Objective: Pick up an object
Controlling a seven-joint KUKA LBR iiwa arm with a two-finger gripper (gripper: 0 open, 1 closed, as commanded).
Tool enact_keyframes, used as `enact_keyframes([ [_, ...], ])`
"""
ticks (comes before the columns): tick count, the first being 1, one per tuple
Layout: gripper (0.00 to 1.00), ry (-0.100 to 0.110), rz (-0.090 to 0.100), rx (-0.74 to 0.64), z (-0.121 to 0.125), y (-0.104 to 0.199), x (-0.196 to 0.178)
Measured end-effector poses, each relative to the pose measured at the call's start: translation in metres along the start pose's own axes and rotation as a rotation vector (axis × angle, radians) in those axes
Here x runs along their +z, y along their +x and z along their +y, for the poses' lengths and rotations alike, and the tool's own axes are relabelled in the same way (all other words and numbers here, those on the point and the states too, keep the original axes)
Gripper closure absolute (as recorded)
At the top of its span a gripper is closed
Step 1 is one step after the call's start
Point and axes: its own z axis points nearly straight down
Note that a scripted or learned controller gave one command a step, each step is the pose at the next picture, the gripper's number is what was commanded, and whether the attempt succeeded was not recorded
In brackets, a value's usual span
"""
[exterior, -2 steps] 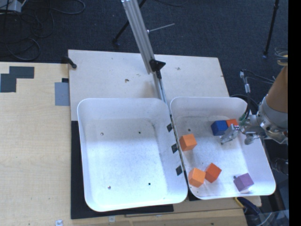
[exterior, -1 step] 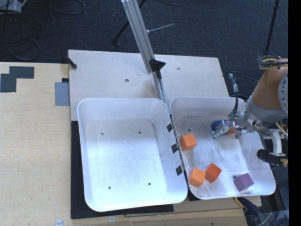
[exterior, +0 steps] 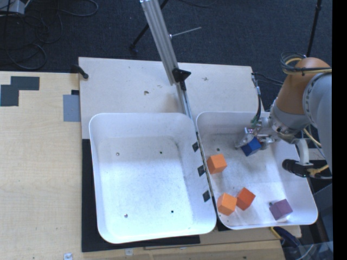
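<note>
pale bench [exterior: 135, 85], dark cabled floor [exterior: 227, 15]

Blue cube [exterior: 250, 146] tilted, betw gripper [exterior: 250, 140] fingers, over right bin [exterior: 303, 213].

Floor [exterior: 227, 15] was dark carpet, with black cables [exterior: 32, 47] looped at upper left and thin stand legs [exterior: 146, 28] near center. The tabletop [exterior: 38, 161] was pale wood at left, bearing grey-blue patches [exterior: 71, 107]; a white board [exterior: 130, 85] lay further back. A slanted aluminium rail [exterior: 161, 42] rose over it. Lighting was even.
</note>
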Motion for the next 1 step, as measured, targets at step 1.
enact_keyframes([
  [1,1.00,-0.001,-0.002,-0.007,-0.0002,0.0006,-0.0126],
])
